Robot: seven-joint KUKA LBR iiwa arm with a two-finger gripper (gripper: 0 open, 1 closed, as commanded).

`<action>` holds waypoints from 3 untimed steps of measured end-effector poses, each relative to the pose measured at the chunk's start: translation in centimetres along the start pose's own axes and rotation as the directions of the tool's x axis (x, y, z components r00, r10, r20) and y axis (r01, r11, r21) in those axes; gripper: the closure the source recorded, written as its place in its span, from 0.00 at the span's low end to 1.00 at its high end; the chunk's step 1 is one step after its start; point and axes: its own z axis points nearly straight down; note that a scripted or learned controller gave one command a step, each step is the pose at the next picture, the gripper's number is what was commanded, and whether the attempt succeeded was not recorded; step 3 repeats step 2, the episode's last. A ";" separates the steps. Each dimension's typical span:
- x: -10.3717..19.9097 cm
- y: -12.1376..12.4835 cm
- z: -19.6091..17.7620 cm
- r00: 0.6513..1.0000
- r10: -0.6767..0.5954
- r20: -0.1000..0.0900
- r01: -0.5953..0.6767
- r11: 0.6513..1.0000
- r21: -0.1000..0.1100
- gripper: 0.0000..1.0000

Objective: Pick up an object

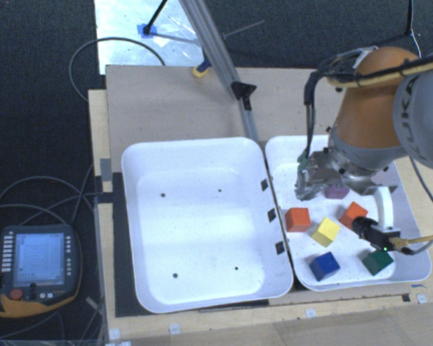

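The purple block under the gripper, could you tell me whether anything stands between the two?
Nothing visible does: the gripper hangs just left of the purple block in the right bin; the orange cube sits lower, out of the way.

bench [177, 105] | bears: left bin [194, 152], right bin [417, 270], side by side

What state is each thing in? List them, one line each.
gripper: low in the right bin, above the blocks.
purple block: partly hidden under the wrist.
orange block: lying free.
red-orange block: lying free.
yellow block: lying free.
blue block: lying free.
green block: lying free.
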 end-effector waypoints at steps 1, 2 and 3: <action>5.0 0.2 -0.5 1.000 -0.001 0.000 0.001 1.000 -0.001 1.00; 11.0 -0.7 0.8 1.000 -0.001 -0.001 0.001 1.000 0.001 1.00; 11.0 -0.7 0.8 1.000 -0.001 -0.001 0.001 1.000 0.001 1.00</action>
